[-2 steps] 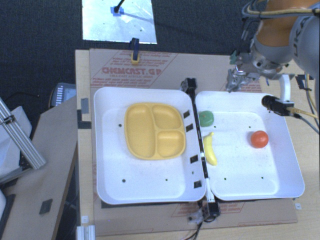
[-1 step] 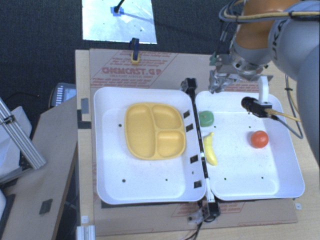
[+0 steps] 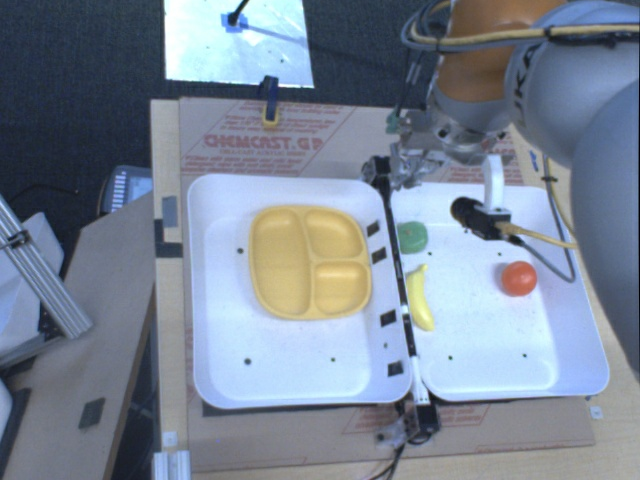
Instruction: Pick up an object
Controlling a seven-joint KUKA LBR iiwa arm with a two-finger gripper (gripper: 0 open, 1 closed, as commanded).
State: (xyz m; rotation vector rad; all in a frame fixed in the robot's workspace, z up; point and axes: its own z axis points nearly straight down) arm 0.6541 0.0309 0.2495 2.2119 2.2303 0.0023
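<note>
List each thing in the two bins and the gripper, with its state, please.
yellow divided plate: flat in left bin, compartments bare
green round object: resting in right bin, by the divider
banana: lying in right bin along the divider
orange-red ball: resting in right bin, apart from others
gripper: above the bins' far edge, holding nothing visible

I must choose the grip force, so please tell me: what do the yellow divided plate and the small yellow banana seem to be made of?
The yellow divided plate looks like moulded plastic with a matte finish: uniform colour, soft rounded ridges. The small yellow banana is probably a plastic toy, smooth and evenly coloured, though real fruit cannot be excluded.
</note>
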